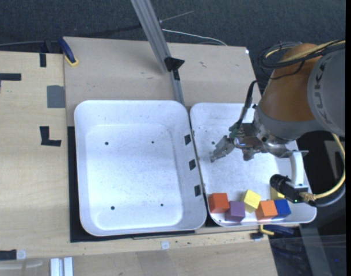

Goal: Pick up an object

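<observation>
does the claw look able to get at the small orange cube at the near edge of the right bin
Probably yes. The small orange cube sits uncovered in the right white bin, the claw hanging just above it; the purple cube alongside may crowd one side.

Both bins [135, 111] white, dark-speckled. Blocks: orange-red [218, 202], purple [237, 210], yellow [252, 199], orange [266, 209], blue [282, 207]. My arm [290, 91] orange-banded, grey.

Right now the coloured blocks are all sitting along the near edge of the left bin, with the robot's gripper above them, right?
Not quite. The camera view shows the blocks along the near edge of the right bin, not the left bin. The gripper is above them in that view.
</observation>
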Robot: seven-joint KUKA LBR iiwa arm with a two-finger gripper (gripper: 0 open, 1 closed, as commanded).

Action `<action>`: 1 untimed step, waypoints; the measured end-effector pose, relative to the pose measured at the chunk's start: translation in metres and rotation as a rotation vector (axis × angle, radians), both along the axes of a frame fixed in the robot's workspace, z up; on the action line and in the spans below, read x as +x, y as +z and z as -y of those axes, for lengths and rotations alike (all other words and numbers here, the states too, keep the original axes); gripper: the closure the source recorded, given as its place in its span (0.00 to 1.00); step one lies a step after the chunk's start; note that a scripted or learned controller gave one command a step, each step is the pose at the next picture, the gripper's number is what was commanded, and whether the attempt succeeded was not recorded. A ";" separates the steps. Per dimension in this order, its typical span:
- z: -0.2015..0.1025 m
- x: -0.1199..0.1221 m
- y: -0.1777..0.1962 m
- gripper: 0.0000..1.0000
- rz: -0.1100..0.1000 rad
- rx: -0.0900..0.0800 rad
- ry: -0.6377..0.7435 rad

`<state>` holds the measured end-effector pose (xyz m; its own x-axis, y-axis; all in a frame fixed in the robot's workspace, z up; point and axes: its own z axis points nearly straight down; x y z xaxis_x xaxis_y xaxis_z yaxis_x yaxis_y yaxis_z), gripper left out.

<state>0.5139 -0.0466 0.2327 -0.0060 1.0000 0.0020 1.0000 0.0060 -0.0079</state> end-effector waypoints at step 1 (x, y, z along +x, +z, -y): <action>-0.093 -0.007 -0.043 0.00 0.000 0.001 0.002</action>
